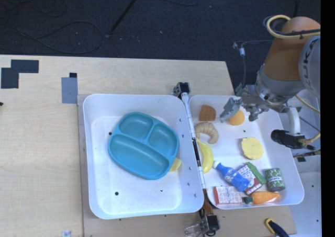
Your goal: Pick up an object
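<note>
The claw (244, 108) is seen low over the far part of the right bin (296, 182), hung from the grey arm (285, 68) with its orange band, which comes in from the right. Its fingers are spread apart, one reaching left at (229, 109) and one to the right; nothing is gripped between them. A small orange round piece (237, 118) lies just under and between those fingers, close against the left one, though actual contact cannot be made out.

Just left of it, a brown bread-like piece (207, 112) is found near the bin's far left corner. Nearer the camera, a croissant (208, 132) is curled beside the dividing wall, and a banana (205, 156) is laid along that wall below it. A yellow ruffled disc (252, 148) sits in the middle of the bin, well apart from the claw. At the near end a cluster is packed together: a blue bottle (234, 176), a green can (275, 179), a carrot (264, 197) and a red-and-white carton (227, 195), several touching.

In the left bin (99, 199), a blue divided plate (143, 144) is laid flat, with a small yellow piece (175, 165) peeking from under its right edge. Both bins are carried by the pale wooden bench (36, 152).
</note>
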You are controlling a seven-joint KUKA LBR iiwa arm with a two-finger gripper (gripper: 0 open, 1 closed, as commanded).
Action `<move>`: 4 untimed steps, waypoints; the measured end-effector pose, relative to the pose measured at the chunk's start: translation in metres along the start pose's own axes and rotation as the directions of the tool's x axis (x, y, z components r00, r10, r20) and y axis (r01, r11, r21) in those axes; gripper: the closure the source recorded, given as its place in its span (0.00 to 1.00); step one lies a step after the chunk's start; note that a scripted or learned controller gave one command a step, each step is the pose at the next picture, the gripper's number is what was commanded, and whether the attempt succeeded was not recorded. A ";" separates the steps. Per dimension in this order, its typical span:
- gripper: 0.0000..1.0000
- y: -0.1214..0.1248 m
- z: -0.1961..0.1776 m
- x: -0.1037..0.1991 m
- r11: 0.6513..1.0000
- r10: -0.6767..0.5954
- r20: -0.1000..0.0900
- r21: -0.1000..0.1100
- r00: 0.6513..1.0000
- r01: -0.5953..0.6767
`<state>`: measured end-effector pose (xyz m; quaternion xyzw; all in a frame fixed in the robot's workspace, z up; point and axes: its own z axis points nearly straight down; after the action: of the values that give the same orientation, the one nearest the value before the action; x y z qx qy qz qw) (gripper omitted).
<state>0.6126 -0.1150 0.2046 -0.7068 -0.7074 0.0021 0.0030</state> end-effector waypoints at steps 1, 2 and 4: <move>0.00 0.031 0.055 0.023 1.000 0.000 0.000 0.000 1.000 0.000; 0.00 -0.040 0.117 0.015 1.000 0.001 -0.001 -0.003 1.000 -0.001; 0.00 -0.073 0.117 -0.049 1.000 0.001 0.001 -0.010 1.000 -0.001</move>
<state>0.5388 -0.1643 0.0877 -0.7071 -0.7071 -0.0010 -0.0010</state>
